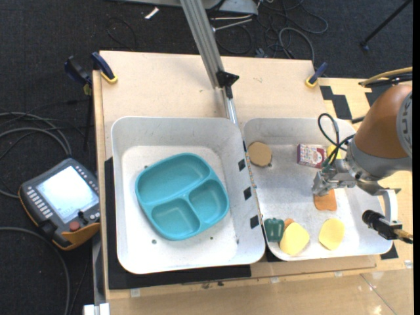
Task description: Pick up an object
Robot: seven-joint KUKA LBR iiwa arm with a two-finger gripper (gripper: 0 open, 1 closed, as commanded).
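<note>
In the right bin lie a round tan cookie-like piece, a purple-and-white small carton, an orange piece, two yellow pieces and a green pepper-like piece. My gripper reaches in from the right and hangs low directly over the orange piece's upper edge, just below the carton. The wrist body hides how it meets the orange piece.
The left bin holds a turquoise three-compartment plate. A metal pole slants across the bench toward the bins' divider. A teach pendant lies off the bench at left. Cables trail from the arm near the right bin's far side.
</note>
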